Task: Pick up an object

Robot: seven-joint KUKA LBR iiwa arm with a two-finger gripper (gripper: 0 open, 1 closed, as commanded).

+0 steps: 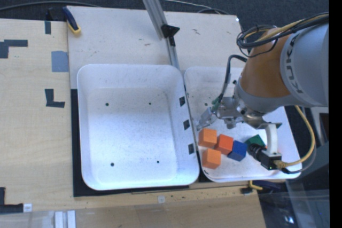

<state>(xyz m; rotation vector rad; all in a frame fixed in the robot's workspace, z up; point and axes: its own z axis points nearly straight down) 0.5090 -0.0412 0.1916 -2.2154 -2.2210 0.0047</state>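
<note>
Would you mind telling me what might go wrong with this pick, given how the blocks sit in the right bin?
1. The orange blocks, the blue block and the green piece lie tightly clustered, so the gripper may knock neighbours or catch two.
2. The cluster sits close to the right bin's left wall, so a finger might hit the rim.

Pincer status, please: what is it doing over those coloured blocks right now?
Pincer low in right bin, nothing seen between its tips. Orange blocks, blue block just below it, untouched. Green piece beside them.
</note>
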